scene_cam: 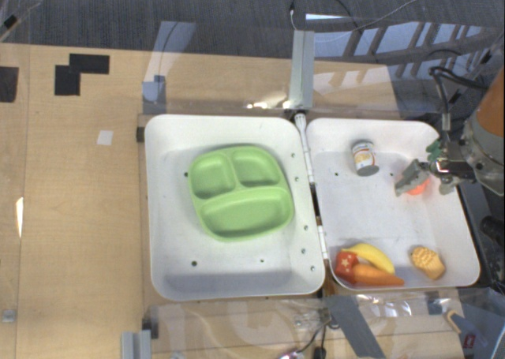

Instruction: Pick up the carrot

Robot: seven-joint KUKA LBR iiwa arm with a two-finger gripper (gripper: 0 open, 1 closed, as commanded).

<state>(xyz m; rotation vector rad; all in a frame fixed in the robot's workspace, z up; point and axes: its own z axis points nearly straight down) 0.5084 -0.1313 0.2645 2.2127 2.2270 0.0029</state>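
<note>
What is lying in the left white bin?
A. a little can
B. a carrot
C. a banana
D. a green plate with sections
D: the green plate with three sections lies in the left bin, while the banana, the little can and the carrot sit in the right bin.

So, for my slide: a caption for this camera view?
Gripper over the right bin; carrot by its front wall.
</note>
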